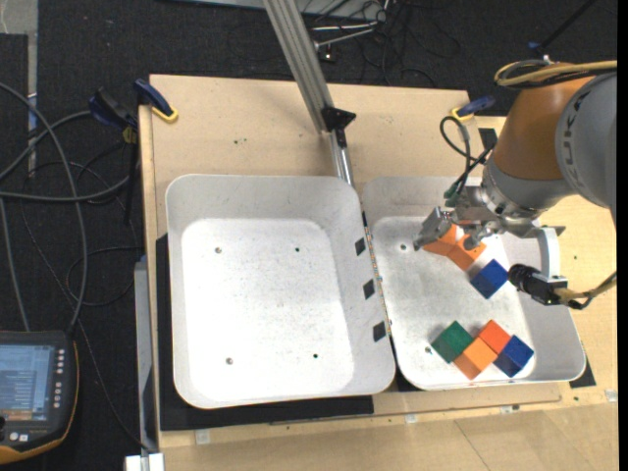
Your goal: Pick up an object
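Reaching in from the right of the frame, the gripper (453, 232) sits low in the right bin (412, 292), its fingers closed around an orange block (453, 250). A blue block (489, 279) lies just beside; four more blocks (481, 348) cluster lower right.
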Robot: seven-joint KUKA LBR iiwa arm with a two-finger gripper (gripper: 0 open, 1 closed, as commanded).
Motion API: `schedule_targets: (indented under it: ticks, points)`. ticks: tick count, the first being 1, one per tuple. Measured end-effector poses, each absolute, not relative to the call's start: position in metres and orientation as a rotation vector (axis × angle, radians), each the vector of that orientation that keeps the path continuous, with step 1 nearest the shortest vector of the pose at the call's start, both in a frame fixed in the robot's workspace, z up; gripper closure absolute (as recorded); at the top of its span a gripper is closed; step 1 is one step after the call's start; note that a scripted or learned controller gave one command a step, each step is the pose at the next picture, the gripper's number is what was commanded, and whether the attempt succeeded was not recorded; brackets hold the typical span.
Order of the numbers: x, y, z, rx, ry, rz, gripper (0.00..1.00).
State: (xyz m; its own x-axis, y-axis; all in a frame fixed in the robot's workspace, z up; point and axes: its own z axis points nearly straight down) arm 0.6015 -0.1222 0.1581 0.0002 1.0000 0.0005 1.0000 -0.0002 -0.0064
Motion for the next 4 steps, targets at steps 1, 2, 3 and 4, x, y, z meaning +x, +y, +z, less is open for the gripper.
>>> schedule_targets:
  ticks: [1,2,3,4]
  points:
    - [0.596,-0.124,0.097,-2.220,-2.219,0.004,0.00]
    - [0.596,-0.124,0.095,-2.223,-2.219,0.001,0.00]
    - [0.596,-0.124,0.106,-2.224,-2.220,-0.002,1.00]
    - [0.596,-0.117,0.151,-2.222,-2.227,-0.005,1.00]
